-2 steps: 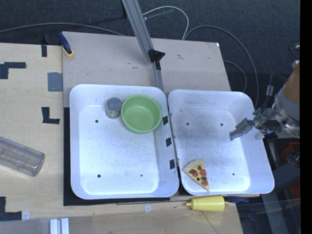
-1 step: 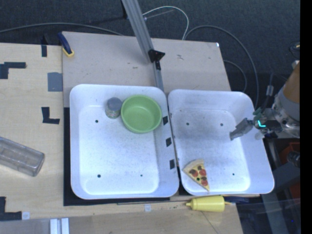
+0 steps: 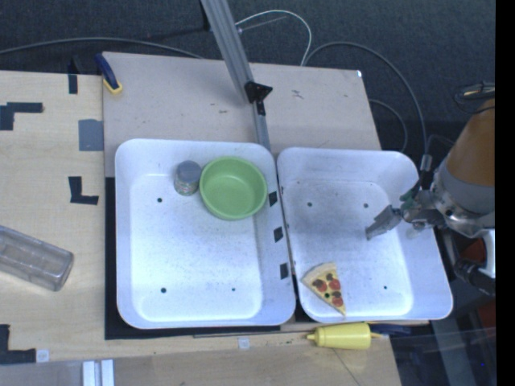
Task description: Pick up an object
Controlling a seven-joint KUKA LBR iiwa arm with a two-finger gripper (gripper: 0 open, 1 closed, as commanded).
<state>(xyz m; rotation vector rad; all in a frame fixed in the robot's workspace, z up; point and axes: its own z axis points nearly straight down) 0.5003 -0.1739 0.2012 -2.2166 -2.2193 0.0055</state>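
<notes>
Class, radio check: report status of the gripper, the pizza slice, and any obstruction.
Gripper over right bin, nothing visible in it. Pizza slice at that bin's near-left corner, untouched. Path between them unobstructed.

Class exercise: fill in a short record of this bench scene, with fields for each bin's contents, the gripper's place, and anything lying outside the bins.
Left bin: green bowl, small grey can beside it
Right bin: pizza slice toy near front edge
Gripper: over right bin, holding nothing visible
Outside bins: yellow bottle, clear plastic container
</notes>
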